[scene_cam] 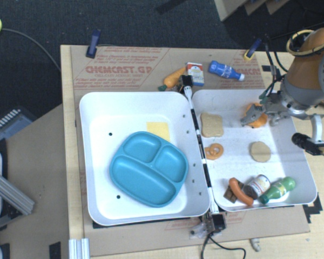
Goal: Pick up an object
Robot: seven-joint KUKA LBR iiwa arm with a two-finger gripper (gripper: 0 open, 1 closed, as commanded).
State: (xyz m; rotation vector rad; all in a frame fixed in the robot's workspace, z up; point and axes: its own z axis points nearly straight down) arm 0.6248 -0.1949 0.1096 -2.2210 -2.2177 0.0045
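Observation:
The right bin (pixel 308 169) holds a tan bread slice (pixel 211 125), a small brown pretzel ring (pixel 214 151), a round beige cookie (pixel 261 151), a hot dog (pixel 240 191), a small can (pixel 257 186) and a green bottle (pixel 277 190). A small orange object (pixel 258 121) lies at the bin's far side. My gripper (pixel 255 113) is right over that orange object and partly covers it. The arm comes in from the right edge.
The left bin (pixel 92 144) carries a blue divided plate (pixel 148 168) and a yellow cheese slice (pixel 158 129). Behind the bins, on the board, lie a carrot (pixel 175 77), a small carton (pixel 195 73) and a blue bottle (pixel 225 70). A black cable runs past the arm.

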